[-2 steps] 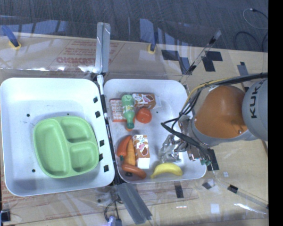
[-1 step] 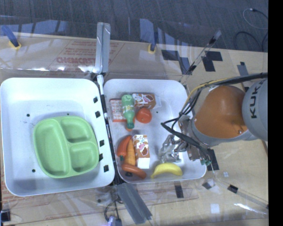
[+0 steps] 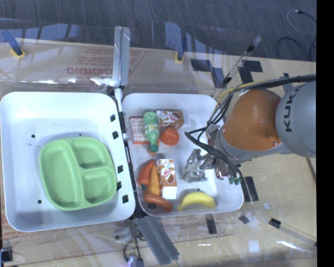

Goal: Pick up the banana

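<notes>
Above right bin (image 3: 134, 149): gripper (image 3: 195, 168), finger state indeterminable, near yellow banana (image 3: 197, 201) at front wall; approach step, next likely descent onto fruit.

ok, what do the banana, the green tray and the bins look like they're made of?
Banana: likely plastic toy fruit, judging by its smooth, even yellow skin without spots. Green tray: moulded plastic by the look, matte pale green, three rounded compartments in one piece. Bins: white, hard-looking, probably plastic or coated sheet; rounded corners and a soft sheen, the look leaves it open.
</notes>
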`<state>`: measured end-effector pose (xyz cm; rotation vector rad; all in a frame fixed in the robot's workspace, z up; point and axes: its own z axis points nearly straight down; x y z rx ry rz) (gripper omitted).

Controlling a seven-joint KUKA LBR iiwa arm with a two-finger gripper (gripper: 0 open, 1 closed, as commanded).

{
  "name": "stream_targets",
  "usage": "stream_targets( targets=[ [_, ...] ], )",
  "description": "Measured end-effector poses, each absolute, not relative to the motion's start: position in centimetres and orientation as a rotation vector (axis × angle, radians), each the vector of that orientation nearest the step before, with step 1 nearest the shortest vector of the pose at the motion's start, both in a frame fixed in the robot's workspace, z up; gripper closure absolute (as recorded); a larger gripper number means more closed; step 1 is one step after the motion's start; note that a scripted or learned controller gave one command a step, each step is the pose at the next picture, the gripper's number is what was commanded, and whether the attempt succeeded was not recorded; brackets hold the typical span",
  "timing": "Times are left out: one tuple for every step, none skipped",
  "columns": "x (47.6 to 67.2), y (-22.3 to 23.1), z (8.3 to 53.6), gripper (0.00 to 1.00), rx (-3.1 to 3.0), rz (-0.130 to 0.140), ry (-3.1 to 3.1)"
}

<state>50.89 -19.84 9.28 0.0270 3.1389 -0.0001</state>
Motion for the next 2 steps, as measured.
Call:
stream_targets(
  targets=[
    [47.75,-20.49,10.70,0.00,-0.514,0.001,3.100],
    [47.74,-20.50,10.70,0.00,-0.514,0.001,3.100]
  ],
)
